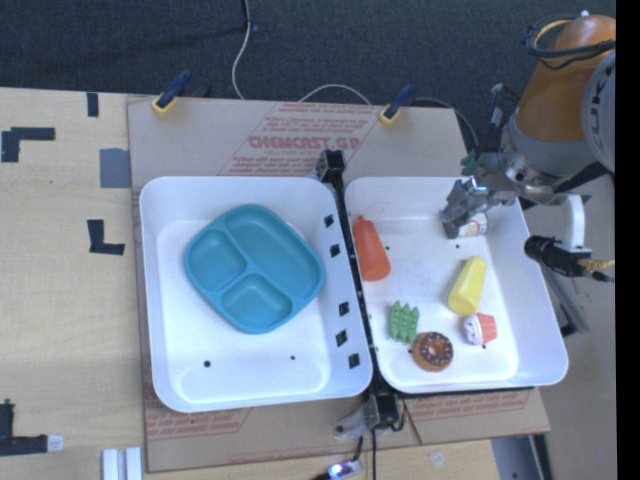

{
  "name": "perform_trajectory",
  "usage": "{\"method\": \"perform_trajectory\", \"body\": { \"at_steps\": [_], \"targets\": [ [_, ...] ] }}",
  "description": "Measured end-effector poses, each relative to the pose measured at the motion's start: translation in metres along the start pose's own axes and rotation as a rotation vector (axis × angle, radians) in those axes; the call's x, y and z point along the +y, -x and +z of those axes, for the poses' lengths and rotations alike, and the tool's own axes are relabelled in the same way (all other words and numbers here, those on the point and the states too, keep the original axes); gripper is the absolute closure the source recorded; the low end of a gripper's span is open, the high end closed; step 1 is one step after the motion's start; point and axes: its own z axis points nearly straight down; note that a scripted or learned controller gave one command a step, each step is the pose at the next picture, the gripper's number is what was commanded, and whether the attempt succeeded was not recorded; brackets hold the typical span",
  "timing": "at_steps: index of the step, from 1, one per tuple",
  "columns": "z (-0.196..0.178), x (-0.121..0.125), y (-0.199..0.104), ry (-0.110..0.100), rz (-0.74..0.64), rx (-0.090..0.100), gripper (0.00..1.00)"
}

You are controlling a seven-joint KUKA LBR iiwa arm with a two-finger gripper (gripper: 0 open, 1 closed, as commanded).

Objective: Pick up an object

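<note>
In the right bin (520,363) lie an orange bottle-shaped toy (369,250), a yellow block (466,285), a small green piece (403,321), a brown doughnut (433,351) and a red and white piece (479,329). My gripper (462,215) hangs low over the far right part of this bin, above and slightly left of the yellow block. A small pale item (474,225) lies right under its tips. The view is too coarse to tell whether anything is between them.
The left bin (160,268) holds a teal divided plate (254,266). A black divider (343,268) with clips runs between the bins. Blue and yellow clamps (172,91) pin the cardboard at the back. A cable (240,38) trails behind.
</note>
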Motion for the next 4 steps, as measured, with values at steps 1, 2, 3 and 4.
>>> {"method": "perform_trajectory", "body": {
  "at_steps": [1,2,3,4],
  "targets": [
    [0.002,-0.011,-0.053,-0.004,-0.004,0.002,1.00],
    [-0.004,-0.031,-0.107,-0.004,-0.005,0.002,1.00],
    [-0.007,-0.055,-0.160,-0.005,-0.005,0.002,1.00],
    [-0.007,-0.080,-0.201,-0.006,-0.004,0.001,1.00]
  ]
}}
